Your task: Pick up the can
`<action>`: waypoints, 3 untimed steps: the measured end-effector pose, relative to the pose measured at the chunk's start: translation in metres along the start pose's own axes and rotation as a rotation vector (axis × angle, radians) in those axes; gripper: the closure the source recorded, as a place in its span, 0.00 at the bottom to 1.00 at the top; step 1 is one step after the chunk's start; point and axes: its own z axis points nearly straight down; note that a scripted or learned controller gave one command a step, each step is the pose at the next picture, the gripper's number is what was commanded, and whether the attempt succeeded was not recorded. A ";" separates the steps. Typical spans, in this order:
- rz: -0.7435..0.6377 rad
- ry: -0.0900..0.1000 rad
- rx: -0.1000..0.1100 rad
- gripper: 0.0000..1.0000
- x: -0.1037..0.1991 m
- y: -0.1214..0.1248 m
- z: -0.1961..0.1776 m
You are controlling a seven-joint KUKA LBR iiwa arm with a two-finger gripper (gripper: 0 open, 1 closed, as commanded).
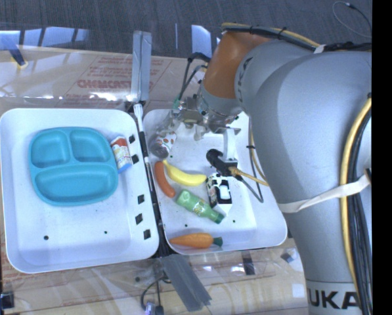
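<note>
Grey arm (301,110) over right bin (264,225); silver can (161,143) tipped by divider; fingers' (196,125) state unclear

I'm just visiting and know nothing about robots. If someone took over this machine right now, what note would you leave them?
Gripper: low at the far end of the right bin, right beside the can; its grip is hard to make out.
Can: lying on its side in that bin's far left corner, not lifted.
Also there: banana, green bottle, carrot.
Done: the approach. Left: grasp and lift the can.
</note>
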 end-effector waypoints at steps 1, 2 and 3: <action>0.166 0.002 0.001 0.00 0.002 -0.005 0.000; 0.443 -0.011 0.022 0.00 0.000 -0.016 0.015; 0.436 -0.010 0.025 1.00 0.002 -0.015 0.004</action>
